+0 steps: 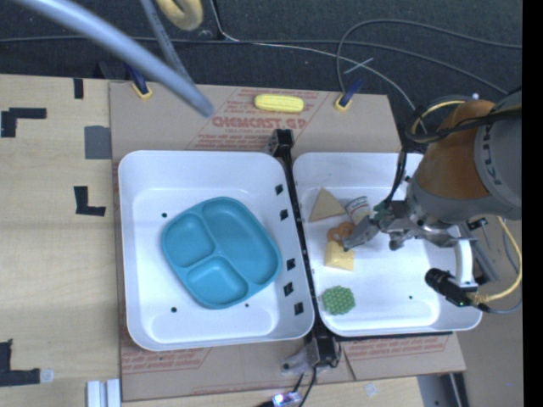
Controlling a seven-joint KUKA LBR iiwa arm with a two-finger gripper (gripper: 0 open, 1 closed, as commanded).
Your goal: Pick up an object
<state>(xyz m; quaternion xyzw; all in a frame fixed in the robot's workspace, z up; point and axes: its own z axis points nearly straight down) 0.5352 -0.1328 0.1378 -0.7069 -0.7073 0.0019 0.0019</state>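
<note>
Pale yellow cheese-like block (340,257) lies in the right white bin (424,312), just at the tip of the grey two-finger gripper (354,236); gripper state cannot be told, nothing visibly held. A small orange-brown piece (340,230) and a tan wedge (325,204) sit just above it, a green bumpy ball (338,299) below. Left white bin (144,312) holds a blue three-section plastic plate (221,251); yellow corn cob (278,103) rests on cardboard (237,125) behind the bins

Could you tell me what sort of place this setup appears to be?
Probably a robotics lab bench: two white bins clamped side by side, loose cables, and toy food such as a green ball below the arm's tool.
</note>
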